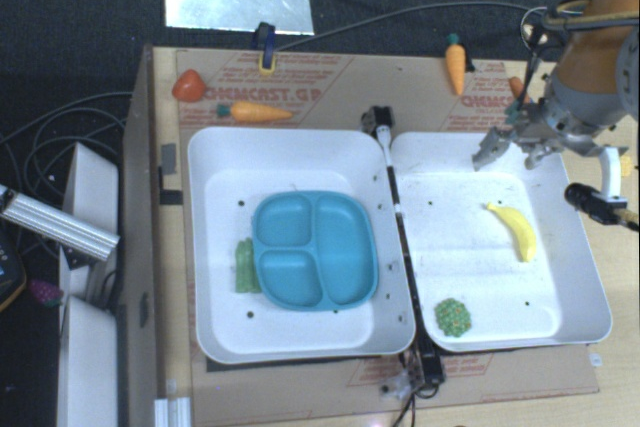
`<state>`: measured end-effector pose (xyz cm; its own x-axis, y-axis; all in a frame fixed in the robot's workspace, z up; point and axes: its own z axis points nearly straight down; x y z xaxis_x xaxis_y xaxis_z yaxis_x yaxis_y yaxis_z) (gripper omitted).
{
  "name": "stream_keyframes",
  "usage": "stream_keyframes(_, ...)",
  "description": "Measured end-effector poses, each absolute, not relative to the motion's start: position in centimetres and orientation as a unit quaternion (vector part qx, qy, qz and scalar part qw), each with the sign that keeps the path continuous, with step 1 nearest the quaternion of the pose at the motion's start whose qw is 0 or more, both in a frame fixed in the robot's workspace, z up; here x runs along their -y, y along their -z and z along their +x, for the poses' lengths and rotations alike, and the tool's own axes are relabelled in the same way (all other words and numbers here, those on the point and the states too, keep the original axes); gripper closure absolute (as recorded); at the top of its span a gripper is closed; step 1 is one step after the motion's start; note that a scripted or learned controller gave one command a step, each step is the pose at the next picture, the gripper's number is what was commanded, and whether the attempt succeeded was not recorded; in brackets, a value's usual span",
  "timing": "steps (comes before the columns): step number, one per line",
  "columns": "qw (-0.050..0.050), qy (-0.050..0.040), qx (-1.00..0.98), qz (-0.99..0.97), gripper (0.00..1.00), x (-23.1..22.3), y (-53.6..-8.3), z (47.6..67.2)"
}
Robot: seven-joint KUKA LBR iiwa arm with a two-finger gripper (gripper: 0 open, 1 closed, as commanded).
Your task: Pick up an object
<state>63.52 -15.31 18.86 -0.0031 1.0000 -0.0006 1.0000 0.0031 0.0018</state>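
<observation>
Banana [514, 230] lay in right bin [575, 315]; gripper [512, 147] hovered above-left of it, fingers apart, holding nothing.

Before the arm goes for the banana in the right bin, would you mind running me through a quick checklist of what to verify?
1. Target in view: banana lies in the right bin, unobstructed. Ok.
2. Space around the target: the green bumpy object sits well apart, nearer the front wall. Ok.
3. Tool position: tool sits over the bin's back edge, not yet above the banana. Not ok.
4. Tool carrying nothing: nothing shows between its fingers. Ok.
5. Finger opening wide enough for the banana: cannot tell.
6. Approach path: the bin floor between tool and banana is bare. Ok.
</observation>
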Motion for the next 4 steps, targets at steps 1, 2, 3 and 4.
stream_keyframes(1, 0.001, 0.0003, -0.708, 0.707, 0.00, 20.7, -14.8, 58.1)
stream_keyframes(2, 0.001, 0.0000, -0.708, 0.707, 0.00, 20.6, -8.4, 57.0)
stream_keyframes(3, 0.002, -0.0007, -0.708, 0.706, 1.00, 20.7, -9.5, 57.1)
stream_keyframes(4, 0.002, -0.0017, -0.709, 0.706, 1.00, 14.9, -19.6, 60.0)
